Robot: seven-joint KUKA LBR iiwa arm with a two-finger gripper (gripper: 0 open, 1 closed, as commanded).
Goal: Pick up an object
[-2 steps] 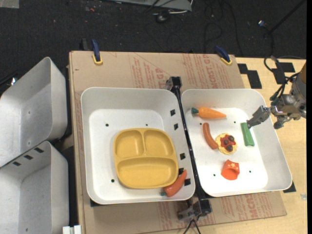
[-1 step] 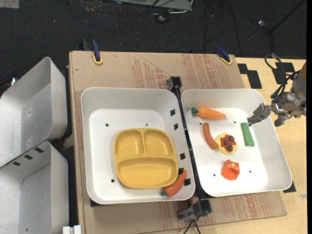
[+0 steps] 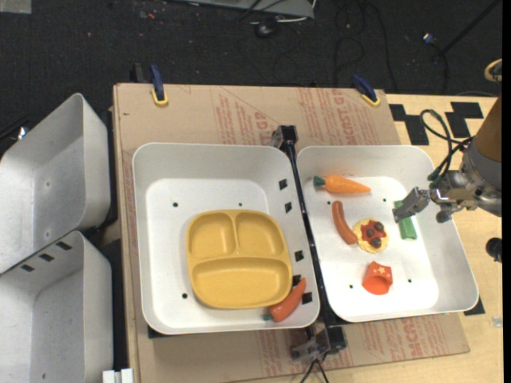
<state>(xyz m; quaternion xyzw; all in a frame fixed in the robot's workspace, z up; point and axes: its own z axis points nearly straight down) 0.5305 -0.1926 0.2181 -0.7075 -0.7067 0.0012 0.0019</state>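
Tool (image 3: 409, 205) sits over the right bin's (image 3: 447, 290) right side, just above a green piece (image 3: 409, 228); can't tell if it is released or clenched, nothing seen gripped. Right bin also has a carrot (image 3: 345, 185) near the top, a sausage (image 3: 345, 223) below it, a small pizza-like round (image 3: 373, 234) beside the sausage, and a red piece (image 3: 378, 278) lower down. Left bin (image 3: 160, 214) holds a yellow divided tray (image 3: 238, 258) with an orange-red pepper-like piece (image 3: 288, 302) at its lower right corner, both bins on the worktop (image 3: 215, 110).
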